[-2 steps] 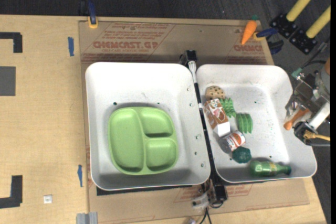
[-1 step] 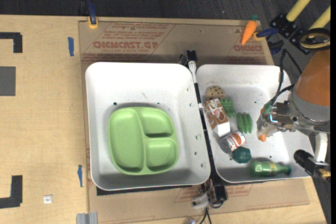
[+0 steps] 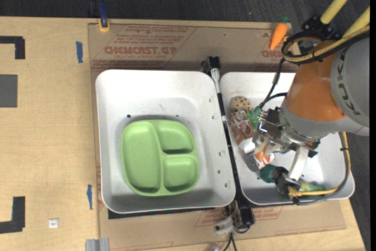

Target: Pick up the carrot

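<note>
Carrot (image 3: 278, 36) lies on the cardboard outside the right bin (image 3: 338, 182), just beyond that bin's far rim, its green top pointing away and its orange body slanting back toward the bin. The arm (image 3: 314, 94) hangs low over the right bin, and the gripper (image 3: 275, 157) is down among the clutter there, near a cookie (image 3: 239, 104) and a dark green item (image 3: 271, 173). Whether the gripper is open or closed I cannot tell, nor whether it has anything in it. The step in hand looks like a reach into the right bin, well apart from the carrot. Next, the arm would need to lift out of the right bin, cross its far rim and come down over the carrot.
</note>
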Controlling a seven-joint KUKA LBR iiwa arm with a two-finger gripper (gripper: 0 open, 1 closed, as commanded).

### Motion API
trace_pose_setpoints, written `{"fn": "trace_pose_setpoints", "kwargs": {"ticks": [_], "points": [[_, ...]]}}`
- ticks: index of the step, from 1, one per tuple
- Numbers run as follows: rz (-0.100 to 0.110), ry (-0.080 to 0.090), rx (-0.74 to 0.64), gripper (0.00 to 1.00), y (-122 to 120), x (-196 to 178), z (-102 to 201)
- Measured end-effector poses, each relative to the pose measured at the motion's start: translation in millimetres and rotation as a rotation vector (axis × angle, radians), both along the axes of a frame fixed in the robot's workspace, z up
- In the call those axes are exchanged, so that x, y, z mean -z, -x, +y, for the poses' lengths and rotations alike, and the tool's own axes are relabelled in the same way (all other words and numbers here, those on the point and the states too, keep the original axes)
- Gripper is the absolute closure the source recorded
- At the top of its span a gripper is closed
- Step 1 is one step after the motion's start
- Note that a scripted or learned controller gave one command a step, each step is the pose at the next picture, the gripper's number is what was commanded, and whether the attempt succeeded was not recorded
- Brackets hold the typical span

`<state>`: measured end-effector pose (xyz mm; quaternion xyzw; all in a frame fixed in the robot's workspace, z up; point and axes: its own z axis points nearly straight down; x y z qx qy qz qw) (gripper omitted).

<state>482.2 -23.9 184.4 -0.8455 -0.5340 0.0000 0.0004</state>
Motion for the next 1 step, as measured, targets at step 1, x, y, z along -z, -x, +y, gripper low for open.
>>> {"fn": "trace_pose_setpoints", "kwargs": {"ticks": [1], "points": [[0.0,0.0,0.001,0.0,0.1,0.0,-0.2]]}}
